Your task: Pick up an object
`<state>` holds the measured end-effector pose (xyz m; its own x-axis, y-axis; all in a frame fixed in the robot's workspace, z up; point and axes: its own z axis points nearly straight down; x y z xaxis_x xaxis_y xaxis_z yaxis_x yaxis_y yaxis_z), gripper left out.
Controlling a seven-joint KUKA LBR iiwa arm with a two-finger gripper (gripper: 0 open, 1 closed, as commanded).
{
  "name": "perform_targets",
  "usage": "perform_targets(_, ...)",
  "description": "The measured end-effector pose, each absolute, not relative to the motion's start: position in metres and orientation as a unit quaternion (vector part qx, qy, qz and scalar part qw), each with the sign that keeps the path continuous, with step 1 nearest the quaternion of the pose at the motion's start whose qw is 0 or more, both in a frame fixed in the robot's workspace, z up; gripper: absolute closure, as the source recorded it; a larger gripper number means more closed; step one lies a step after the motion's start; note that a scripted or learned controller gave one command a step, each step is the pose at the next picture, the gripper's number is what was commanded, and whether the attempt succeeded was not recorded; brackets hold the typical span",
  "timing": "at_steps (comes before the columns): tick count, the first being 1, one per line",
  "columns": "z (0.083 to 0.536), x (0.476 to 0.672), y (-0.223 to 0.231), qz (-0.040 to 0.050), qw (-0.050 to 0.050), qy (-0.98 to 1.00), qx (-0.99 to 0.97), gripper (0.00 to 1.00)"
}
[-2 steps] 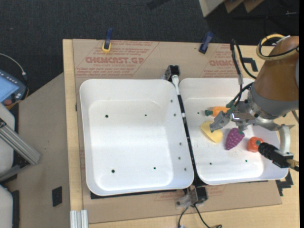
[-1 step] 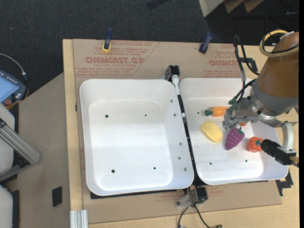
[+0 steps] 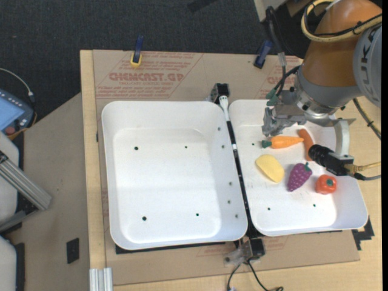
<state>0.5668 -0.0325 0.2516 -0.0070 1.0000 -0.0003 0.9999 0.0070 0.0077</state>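
In the right bin [image 3: 285,223] lie an orange carrot [image 3: 286,142], a yellow lemon-shaped piece [image 3: 270,167], a purple bunch of grapes [image 3: 298,176], a red tomato [image 3: 325,184] and a reddish piece [image 3: 305,139] partly hidden behind the arm. My gripper [image 3: 276,125] hangs over the far part of the right bin, just above and left of the carrot's green end. Nothing shows between its fingers.
The left bin [image 3: 121,132] stands beside the right one on a cardboard sheet [image 3: 157,71]. A black clamp [image 3: 219,93] sits at the far end of the seam between the bins. Blue clips [image 3: 137,51] hold the cardboard's far edge.
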Motion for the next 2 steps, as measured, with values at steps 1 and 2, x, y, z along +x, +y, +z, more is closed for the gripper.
perform_targets(1, 0.354, 0.550, 0.034, 0.0057, 0.003, 0.710, 0.704, 1.00)
perform_targets(2, 0.345, 0.509, -0.074, -0.0015, -0.001, 0.704, 0.711, 1.00)
